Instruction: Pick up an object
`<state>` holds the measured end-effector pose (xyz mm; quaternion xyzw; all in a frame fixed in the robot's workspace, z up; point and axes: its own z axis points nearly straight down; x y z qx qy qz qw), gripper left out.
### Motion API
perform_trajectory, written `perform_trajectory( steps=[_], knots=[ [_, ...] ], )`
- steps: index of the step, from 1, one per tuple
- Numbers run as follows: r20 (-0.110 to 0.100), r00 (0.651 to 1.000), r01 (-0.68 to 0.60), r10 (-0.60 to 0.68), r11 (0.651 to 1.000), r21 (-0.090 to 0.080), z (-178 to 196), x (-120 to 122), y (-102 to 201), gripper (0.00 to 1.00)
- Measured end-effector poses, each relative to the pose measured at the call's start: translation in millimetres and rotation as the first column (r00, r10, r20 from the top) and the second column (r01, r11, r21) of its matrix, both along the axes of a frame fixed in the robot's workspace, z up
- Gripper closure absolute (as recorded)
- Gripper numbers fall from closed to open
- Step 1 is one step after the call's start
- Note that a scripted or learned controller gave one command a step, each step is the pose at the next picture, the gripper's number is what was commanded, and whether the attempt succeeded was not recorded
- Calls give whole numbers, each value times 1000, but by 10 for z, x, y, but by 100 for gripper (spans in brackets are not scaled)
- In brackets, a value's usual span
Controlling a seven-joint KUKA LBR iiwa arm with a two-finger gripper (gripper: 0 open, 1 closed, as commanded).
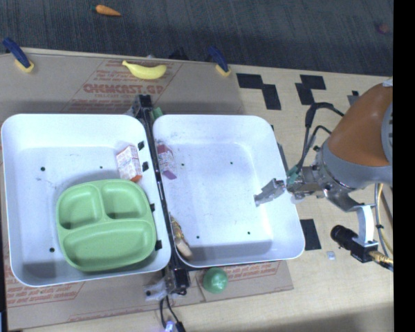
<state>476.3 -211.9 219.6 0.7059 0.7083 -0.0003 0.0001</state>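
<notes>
White plastic makes up both bins, and the right bin [214, 251] serves as the landmark. The gripper [268, 191] hangs over that bin's right edge, about halfway along it, on the grey arm [356, 151] with its orange band. How far its fingers are parted cannot be told at this size, and nothing is visibly caught between them.

Candidates for the pick lie along the right bin's left wall: a small red-and-white packet [165, 159] near the upper part of that wall, and a tan object [179, 241] down by its lower left corner. Beyond that wall, in the left bin [28, 133], sit a green divided tray [107, 223] and a small orange-and-white carton [128, 163]. A green ball [215, 279] rests on the cardboard just below the right bin, and a yellow banana [145, 69] lies well above it.

Judging by this, the task is at the approach step, with no object secured. The next move calls for a traverse across the right bin toward its left wall, then a descent beside the wall with room for the fingers, since both nearby items sit hard against it.
</notes>
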Motion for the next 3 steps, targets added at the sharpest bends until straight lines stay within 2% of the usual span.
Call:
perform_trajectory(
  steps=[1, 2, 3],
  knots=[
    [-4, 1000, -4, 4, 1000, 2, -830, 286, 19, 0],
    [-3, 1000, -3, 3, 1000, 2, -1209, -2, 13, 0],
    [-2, 1000, -3, 3, 1000, 2, -1278, 692, 207, 0]
  ],
)
